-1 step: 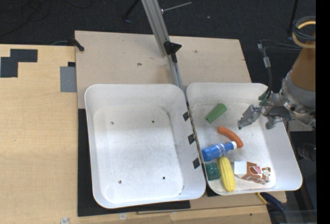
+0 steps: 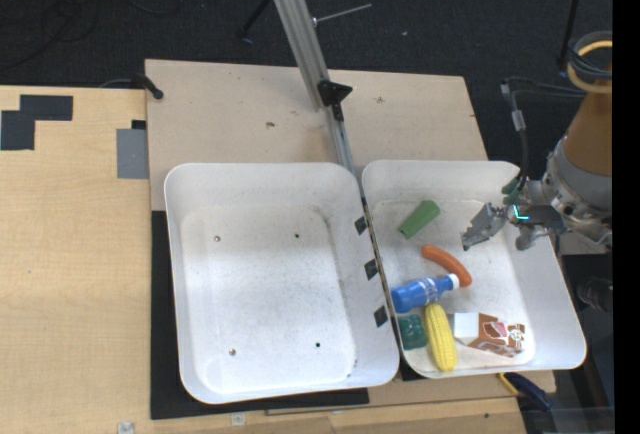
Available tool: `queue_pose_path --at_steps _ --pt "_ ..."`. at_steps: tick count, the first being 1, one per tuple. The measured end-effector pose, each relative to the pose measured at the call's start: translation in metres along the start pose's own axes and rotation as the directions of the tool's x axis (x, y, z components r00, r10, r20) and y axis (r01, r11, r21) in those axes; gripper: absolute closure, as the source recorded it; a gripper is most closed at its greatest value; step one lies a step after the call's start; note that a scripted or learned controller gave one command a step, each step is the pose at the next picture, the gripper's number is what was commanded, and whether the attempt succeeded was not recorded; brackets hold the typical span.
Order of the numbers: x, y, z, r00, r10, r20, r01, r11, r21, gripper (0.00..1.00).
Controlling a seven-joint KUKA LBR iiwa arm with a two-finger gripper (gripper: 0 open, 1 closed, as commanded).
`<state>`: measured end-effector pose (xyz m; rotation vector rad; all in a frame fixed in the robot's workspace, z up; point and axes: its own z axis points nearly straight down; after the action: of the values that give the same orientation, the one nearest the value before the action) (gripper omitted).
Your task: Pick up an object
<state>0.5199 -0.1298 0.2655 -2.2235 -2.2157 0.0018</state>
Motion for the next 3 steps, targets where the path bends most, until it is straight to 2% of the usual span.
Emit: queue_pose_path --at_steps 1,2,3 --pt "-0.001 -0.007 0.046 1.0 -0.003 -0.001 0.003 1.0 0.005 0.0" --pt "-0.009 -0.004 0.098 1.0 -0.002 -0.001 0.002 1.0 0.006 0.0" --pt "-0.007 0.005 0.152 1.0 -0.002 -0.003 0.002 1.0 -0.014 0.0"
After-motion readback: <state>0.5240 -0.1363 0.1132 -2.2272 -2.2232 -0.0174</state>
